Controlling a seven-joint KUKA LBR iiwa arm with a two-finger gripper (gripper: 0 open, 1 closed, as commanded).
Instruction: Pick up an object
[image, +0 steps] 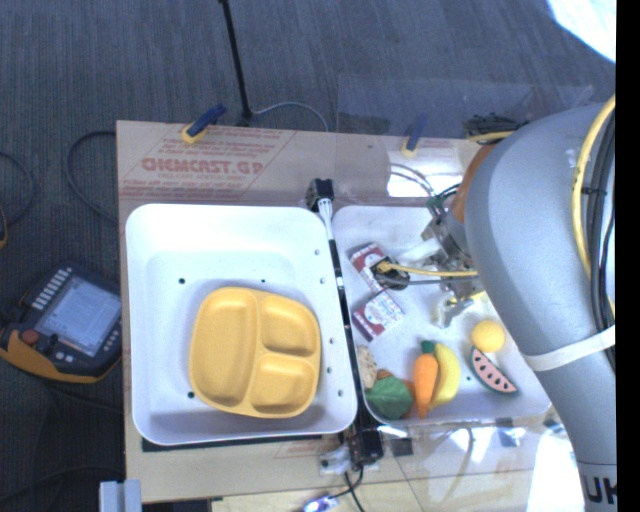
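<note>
My gripper (447, 268) hangs over the upper middle of the right bin (352, 222), mostly hidden by the big grey arm (530, 230) reaching in from the right. Just left of it lie two red and white packets (378, 312), one by the bin's left wall and one nearer the middle. Toward the bin's front lie an orange carrot (426, 377), a yellow banana (447, 375), a green toy vegetable (391, 396), a watermelon slice (492, 371) and a small yellow lemon (487, 335). Nothing shows as held.
The left bin (150, 300) holds a yellow divided plate (255, 350). A black bar (338, 290) runs between the bins. A handheld controller (65, 320) lies on the floor at the left. Cables trail behind the bench.
</note>
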